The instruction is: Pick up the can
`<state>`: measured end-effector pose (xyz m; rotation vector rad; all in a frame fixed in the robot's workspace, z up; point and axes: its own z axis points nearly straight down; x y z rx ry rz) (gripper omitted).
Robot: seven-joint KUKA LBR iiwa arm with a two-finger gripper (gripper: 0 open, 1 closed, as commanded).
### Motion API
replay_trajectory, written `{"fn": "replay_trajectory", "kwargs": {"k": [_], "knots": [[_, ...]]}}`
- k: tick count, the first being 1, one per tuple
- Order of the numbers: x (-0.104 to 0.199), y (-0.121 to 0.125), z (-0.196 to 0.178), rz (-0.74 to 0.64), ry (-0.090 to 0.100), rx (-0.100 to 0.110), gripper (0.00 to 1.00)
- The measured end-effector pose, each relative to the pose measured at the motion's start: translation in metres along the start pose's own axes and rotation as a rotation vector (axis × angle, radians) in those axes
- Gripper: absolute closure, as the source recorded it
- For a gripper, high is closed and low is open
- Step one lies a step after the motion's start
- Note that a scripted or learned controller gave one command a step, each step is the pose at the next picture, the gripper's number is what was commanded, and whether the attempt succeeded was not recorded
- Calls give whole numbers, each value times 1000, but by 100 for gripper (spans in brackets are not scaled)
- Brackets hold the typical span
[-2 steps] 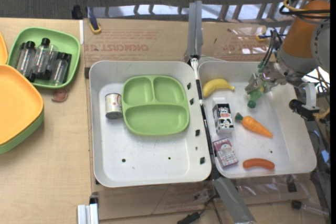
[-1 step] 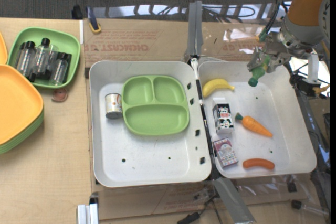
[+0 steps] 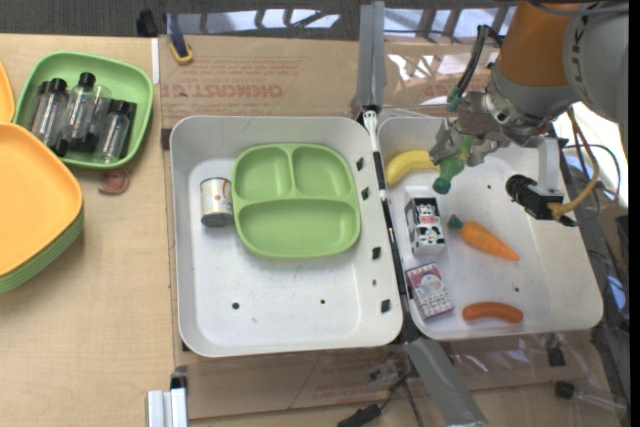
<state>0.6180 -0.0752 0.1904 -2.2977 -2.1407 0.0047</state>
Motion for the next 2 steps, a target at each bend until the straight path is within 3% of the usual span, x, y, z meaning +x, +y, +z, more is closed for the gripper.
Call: {"fn": "replay_trajectory", "kwargs": {"k": [1, 2], "knots": [[0, 0, 0, 1, 0, 0, 0], [-1, 0, -8, 0, -1, 1, 100]]}}
